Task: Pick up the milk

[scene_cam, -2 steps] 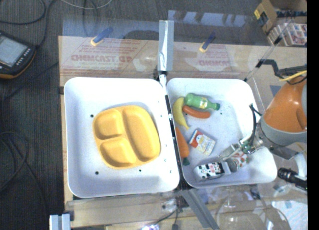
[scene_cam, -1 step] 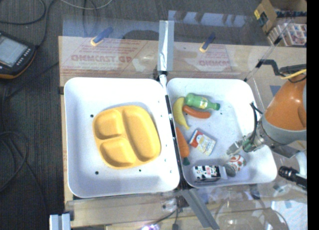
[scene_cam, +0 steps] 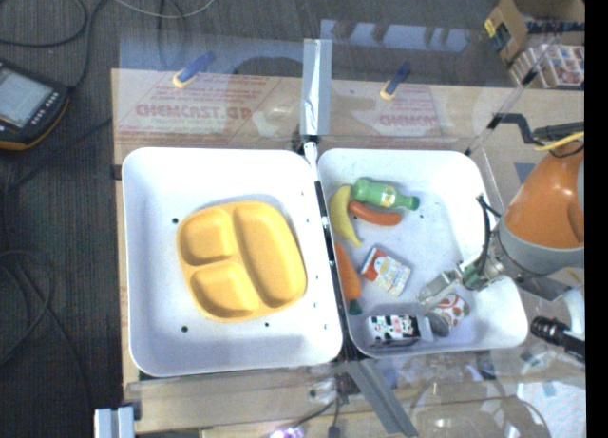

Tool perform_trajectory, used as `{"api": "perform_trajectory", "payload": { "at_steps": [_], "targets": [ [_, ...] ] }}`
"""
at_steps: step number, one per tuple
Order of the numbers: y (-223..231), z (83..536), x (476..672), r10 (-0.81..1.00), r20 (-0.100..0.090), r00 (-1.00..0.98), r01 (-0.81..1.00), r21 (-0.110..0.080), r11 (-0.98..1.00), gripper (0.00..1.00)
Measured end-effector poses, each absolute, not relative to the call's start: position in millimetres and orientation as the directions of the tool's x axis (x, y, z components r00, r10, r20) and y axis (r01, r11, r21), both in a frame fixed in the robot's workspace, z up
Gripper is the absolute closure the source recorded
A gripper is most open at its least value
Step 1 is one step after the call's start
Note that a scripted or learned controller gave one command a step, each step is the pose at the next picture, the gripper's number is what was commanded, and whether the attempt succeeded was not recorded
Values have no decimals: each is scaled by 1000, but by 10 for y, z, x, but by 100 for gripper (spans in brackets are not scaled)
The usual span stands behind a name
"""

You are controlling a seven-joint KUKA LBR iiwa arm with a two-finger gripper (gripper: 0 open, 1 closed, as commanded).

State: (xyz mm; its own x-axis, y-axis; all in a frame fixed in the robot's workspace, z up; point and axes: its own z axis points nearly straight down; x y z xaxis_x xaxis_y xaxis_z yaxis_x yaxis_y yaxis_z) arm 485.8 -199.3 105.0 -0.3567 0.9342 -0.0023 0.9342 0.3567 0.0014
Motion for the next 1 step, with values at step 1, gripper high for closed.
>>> {"api": "perform_trajectory", "payload": {
  "at_steps": [1],
  "targets": [
    [-1786,944,4859,992,-2,-123,992,4,123,0]
  ]
}}
